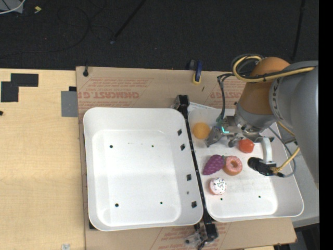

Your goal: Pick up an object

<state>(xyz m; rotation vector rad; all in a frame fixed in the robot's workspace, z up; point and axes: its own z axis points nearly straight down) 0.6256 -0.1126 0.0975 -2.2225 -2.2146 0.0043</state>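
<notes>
In the right bin (270, 202) lie an orange ball (201, 130), a purple grape bunch (213, 164), a pink-and-orange donut (233, 165), a small red piece (246, 146) and a white speckled cupcake (218, 186). My gripper (225, 137) hangs low over the bin's far part, between the orange ball and the red piece, just above the grapes and donut. Nothing shows between its fingers.
The left bin (99, 139) lies beside the right one, with a black clamp strip (188, 155) along the shared wall. A blue clip (197, 72) sits at the cardboard's far edge. The arm's grey body (291, 103) covers the right bin's far right corner.
</notes>
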